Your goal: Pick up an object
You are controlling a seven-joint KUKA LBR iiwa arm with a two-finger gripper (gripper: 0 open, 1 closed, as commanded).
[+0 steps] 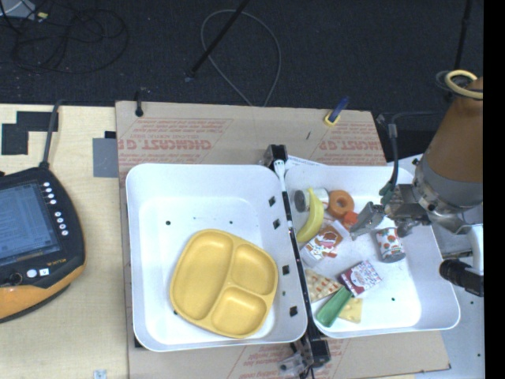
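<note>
Status: no pick yet, as far as you can see from the camera view. The gripper (377, 221) hangs low over the right bin (442, 310), in its upper right part, arm coming in from the bin's right edge. The fingers look slightly spread with nothing between them. One metal finger (362, 219) points toward the middle of the bin; the other side of the tool is harder to read, so treat "spread" as likely, not certain.

Candidates, all in the right bin:
- small can (390, 245), just beside the gripper on its lower side, near the bin's right wall. Closest target, maybe touching the tool; I can't tell.
- orange ring (341, 203), near the bin's top edge, just left of the finger.
- banana (312, 218), along the left wall, upper half.
- red and white packet (323, 244), middle of the bin, below the banana.
- second red packet (361, 277), lower middle.
- cracker (319, 284) and a green piece (334, 307), at the lower left corner.

The left bin (150, 212) carries a yellow divided plate (223, 283), lying flat toward its lower right.

Done: approach and descent into the bin. Left: close on something, lift, confirm the hold. My guess is the can or the ring is the intended target. Watch the clutter: things sit close together, so a closing finger could shove a neighbour instead of pinching.
</note>
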